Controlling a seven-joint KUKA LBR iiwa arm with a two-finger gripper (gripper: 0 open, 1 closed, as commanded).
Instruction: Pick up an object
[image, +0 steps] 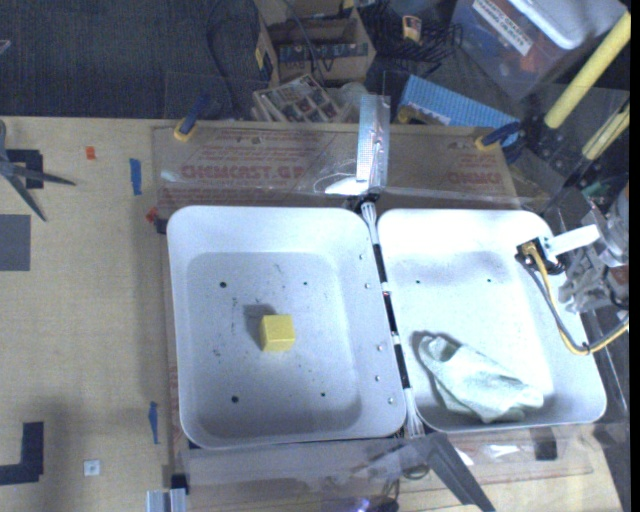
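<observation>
1. Left of centre in the frame, on the floor of the left bin (200, 240), sits a small yellow block (278, 332), alone and well apart from every wall. That is one candidate to lift.
2. Lower in the right bin (480, 235) lies a crumpled white cloth (480, 385) with a dark loop at its left end, close to the bin's near rim.
3. My gripper (585, 270) sits at the right edge of the frame, beside the right bin's outer rim and well apart from both objects. I cannot tell how it is set; it is too blurred and cluttered with brackets.
4. A yellow cable (562, 320) hangs by my wrist along that rim. I judge it could snag the bin edge as I reach in.
5. The block is small and hard-edged: a slightly off-centre descent would likely nudge it aside or tip it out of the grasp.
6. The cloth is pale on a pale floor, and a pinch might catch only a fold and slip.
7. Reaching the block means crossing the central ridge (385, 300) where the two bins meet; I should travel high there.
8. Open floor surrounds the block on all sides, so a straight vertical approach has room.
</observation>
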